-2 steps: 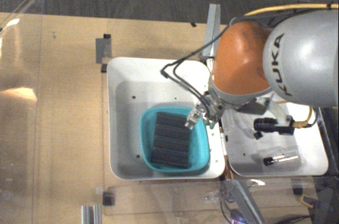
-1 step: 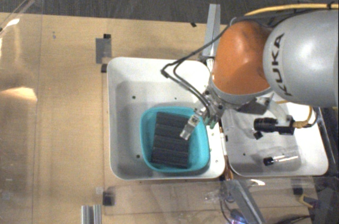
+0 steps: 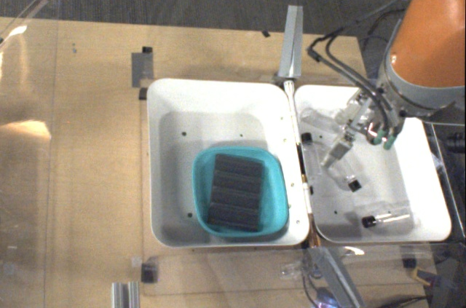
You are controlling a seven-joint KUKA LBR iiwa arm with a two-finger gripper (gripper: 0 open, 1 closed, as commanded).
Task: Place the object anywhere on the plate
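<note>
Fingers of the gripper [image 3: 336,151] look translucent and hang over the right bin [image 3: 429,226], angled down and toward the left; whether they are spread or pressed together cannot be told, and nothing can be made out between them. Above them the grey arm [image 3: 426,92] with its large orange band [image 3: 431,30] enters from the upper right, and dark cables loop from it across the wooden bench [image 3: 73,154].

Two shallow white bins sit side by side on the bench, touching along a shared middle edge. In the left bin [image 3: 164,154] a teal, square plate with rounded corners [image 3: 275,190] rests toward the near side. A dark, ribbed rectangular block [image 3: 235,192] lies on the plate, its ridges running across it, well inside the plate's rim.

On the right bin's floor lie several small items: a small black cube [image 3: 354,185] just below the fingers, and a clear tube with a black cap [image 3: 384,218] near the front edge. A small dark piece [image 3: 306,138] sits by the bin's left wall. A grey metal bar [image 3: 292,44] stands behind the seam between the bins.
</note>
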